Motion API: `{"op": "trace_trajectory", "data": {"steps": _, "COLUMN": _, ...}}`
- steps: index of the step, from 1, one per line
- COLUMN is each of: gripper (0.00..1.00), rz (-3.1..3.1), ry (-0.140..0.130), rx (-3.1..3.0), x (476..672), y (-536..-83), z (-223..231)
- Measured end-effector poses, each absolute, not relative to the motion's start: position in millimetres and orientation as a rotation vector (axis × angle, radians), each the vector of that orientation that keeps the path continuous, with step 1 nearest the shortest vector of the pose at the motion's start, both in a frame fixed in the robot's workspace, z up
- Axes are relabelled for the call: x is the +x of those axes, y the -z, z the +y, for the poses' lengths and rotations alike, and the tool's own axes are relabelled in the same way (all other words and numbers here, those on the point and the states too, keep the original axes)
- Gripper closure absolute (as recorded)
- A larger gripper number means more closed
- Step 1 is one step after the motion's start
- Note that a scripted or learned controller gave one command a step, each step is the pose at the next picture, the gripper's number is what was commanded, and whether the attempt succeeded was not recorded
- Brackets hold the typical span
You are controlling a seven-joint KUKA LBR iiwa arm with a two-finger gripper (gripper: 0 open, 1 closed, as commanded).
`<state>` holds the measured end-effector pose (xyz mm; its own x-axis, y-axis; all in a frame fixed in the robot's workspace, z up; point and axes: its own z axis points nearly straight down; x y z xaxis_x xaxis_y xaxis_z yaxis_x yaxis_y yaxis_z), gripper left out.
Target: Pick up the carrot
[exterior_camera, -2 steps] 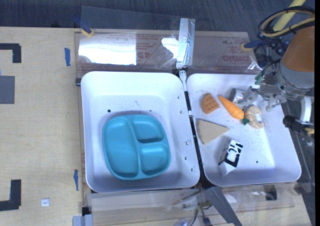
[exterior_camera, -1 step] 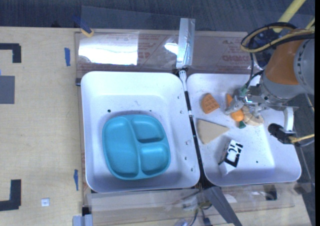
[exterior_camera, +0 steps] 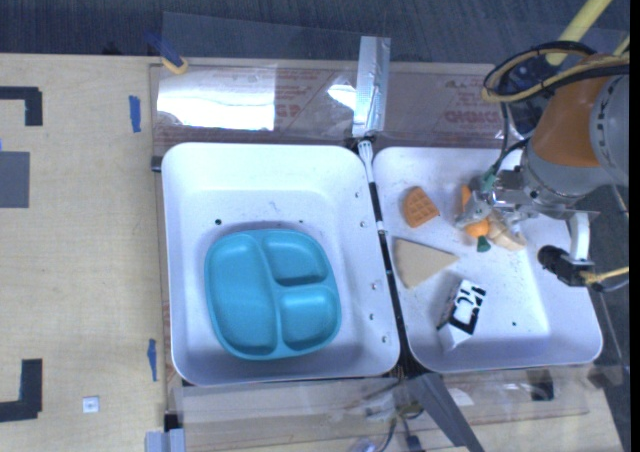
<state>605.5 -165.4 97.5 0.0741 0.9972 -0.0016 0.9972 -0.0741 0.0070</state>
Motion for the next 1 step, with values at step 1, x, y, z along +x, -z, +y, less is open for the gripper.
{"op": "trace_trajectory", "data": {"steps": 1, "gripper": 1.0, "rz": 1.968, "ry": -0.016, "rx": 2.442, "x": 609.1, "y": -224.1, "z": -65.7}}
